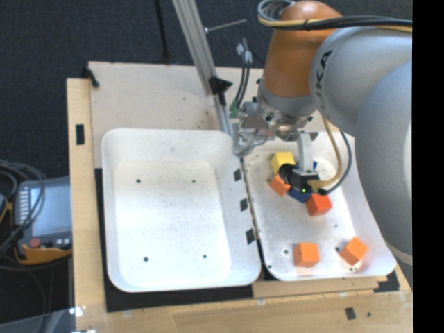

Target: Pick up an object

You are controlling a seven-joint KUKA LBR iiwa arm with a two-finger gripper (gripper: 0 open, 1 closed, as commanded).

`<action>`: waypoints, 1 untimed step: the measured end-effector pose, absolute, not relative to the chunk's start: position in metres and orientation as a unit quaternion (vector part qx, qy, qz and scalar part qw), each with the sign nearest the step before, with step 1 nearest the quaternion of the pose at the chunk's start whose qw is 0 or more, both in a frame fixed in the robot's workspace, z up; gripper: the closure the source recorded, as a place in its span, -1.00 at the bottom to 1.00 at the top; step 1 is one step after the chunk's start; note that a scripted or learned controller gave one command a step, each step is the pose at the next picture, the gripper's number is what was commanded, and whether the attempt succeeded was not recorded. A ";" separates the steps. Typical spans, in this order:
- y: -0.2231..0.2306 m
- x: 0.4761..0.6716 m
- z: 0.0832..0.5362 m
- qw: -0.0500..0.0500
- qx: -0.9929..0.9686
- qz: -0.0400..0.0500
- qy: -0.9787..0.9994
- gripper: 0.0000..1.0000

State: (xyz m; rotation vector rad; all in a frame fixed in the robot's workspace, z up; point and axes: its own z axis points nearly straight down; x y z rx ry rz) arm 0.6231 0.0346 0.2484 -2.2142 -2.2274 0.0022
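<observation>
Bench (80, 207): 2 white bins (111, 144).
Gripper (243, 141): above their shared rim (241, 186); how wide it stands, I cannot tell.
Risk: may hit this rim and miss the yellow block (282, 161).

the arm (378, 89) is a broad, smooth shell of pale grey with rounded edges. above the wrist sits a glossy orange band (295, 47), domed on top. black lettering (325, 66) runs along the grey beside the orange. a thin black cable (354, 22) lies across the top. the gripper (242, 144) is bare silver-grey metal, blocky and angular.
</observation>
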 end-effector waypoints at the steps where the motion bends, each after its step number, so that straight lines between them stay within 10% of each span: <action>1: 0.084 0.647 0.237 -0.001 -0.705 -0.001 -0.710 1.00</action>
